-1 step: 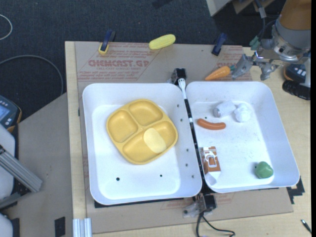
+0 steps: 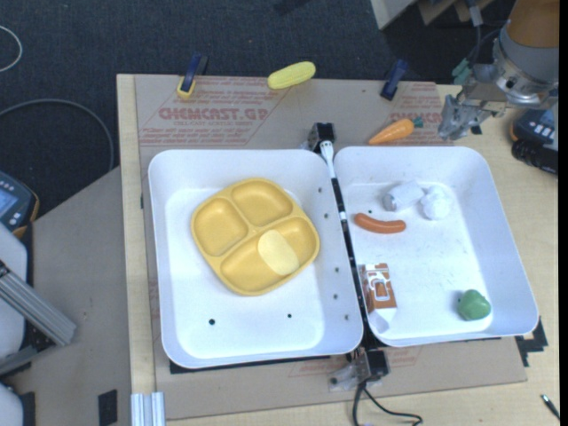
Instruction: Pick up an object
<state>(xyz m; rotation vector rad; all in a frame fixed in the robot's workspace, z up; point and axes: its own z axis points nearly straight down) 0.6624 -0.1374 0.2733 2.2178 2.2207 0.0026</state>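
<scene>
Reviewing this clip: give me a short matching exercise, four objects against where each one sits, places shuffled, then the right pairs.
Things:
1. yellow divided plate
2. sausage
3. green object
4. carrot

Places:
A. right bin, near front right corner
B. on the board behind the bins
C. left bin
D. right bin, middle, near the divider

Pairs: 1-C, 2-D, 3-A, 4-B
</scene>
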